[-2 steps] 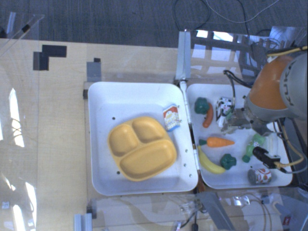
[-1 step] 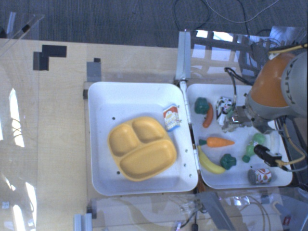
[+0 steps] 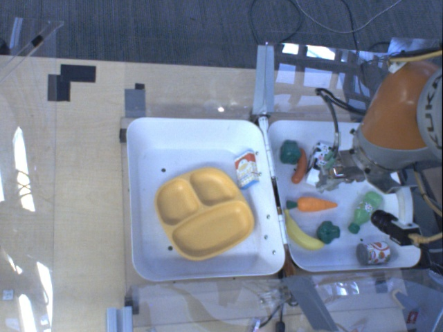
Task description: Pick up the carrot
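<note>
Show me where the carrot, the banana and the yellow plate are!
carrot [image 3: 315,204], camera view, middle of its orange body, in the right bin.
banana [image 3: 300,232], camera view, middle of its curve, by the right bin's left wall.
yellow plate [image 3: 181,200], camera view, floor of its left compartment, in the left bin.

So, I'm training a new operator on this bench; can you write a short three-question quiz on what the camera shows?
1. True or false: the carrot lies in the same bin as the yellow plate.
2. Which lies nearest the carrot? A) the carton B) the banana C) the can
3. Fill in: the gripper is over the ____ bin.

Key: 1 false; 2 B; 3 right.
</note>
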You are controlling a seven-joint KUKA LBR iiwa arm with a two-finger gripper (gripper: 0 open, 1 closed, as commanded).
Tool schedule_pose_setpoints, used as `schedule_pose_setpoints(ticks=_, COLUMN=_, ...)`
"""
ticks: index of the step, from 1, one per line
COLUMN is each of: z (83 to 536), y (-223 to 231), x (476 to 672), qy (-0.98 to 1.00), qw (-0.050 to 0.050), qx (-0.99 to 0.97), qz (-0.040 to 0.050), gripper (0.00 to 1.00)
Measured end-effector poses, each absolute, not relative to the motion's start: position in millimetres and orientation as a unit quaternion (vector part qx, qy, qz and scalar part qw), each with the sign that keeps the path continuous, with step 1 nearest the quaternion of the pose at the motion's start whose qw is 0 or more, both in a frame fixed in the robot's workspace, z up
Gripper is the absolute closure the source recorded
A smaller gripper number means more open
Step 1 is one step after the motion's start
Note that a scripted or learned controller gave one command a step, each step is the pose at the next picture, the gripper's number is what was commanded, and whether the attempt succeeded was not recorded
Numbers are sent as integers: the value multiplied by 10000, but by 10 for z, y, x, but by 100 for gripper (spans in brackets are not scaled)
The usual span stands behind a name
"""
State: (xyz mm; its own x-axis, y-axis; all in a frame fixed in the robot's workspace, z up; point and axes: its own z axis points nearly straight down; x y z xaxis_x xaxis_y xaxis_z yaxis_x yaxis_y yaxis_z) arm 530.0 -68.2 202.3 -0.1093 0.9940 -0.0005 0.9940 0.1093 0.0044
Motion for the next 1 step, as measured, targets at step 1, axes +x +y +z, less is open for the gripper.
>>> schedule_pose_setpoints(ticks=1, z=1879, y=-405, x=4876, qy=7908, qw=0, qx=6121, qz=3, gripper=100)
